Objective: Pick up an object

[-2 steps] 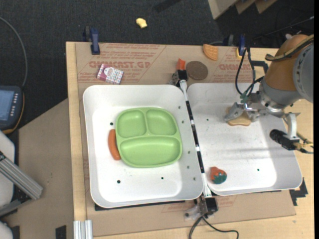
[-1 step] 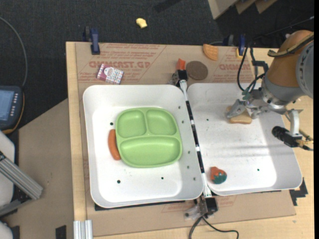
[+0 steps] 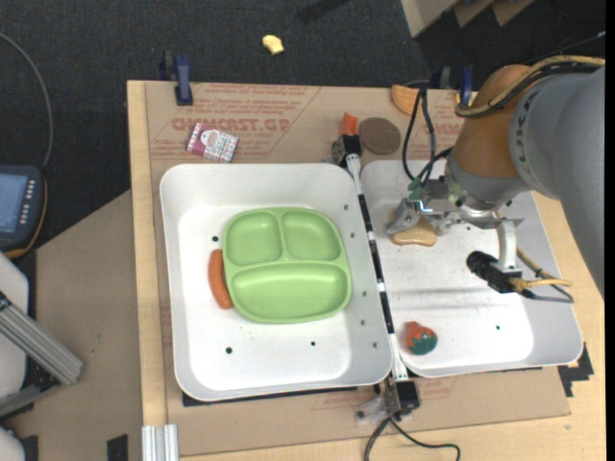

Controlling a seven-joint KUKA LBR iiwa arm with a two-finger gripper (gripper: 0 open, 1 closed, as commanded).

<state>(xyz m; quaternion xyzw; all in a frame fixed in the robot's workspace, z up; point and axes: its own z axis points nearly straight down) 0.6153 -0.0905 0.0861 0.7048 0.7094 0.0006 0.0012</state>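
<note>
Two bins stand side by side on the table (image 3: 154,286).

Left bin (image 3: 192,344): a plate (image 3: 285,264) lies at its middle. A stick (image 3: 219,279) lies against the plate's left edge.

Right bin (image 3: 480,339): a flat piece (image 3: 414,237) lies in the far left part, with the hand (image 3: 423,211) directly over it. A ball (image 3: 419,338) lies in the near left corner.

Table behind the bins: a packet (image 3: 212,141) lies far left. A disc (image 3: 379,135) lies behind the gap between the bins.

Floor (image 3: 96,27): a scrap (image 3: 273,43) lies beyond the table's far edge.
</note>
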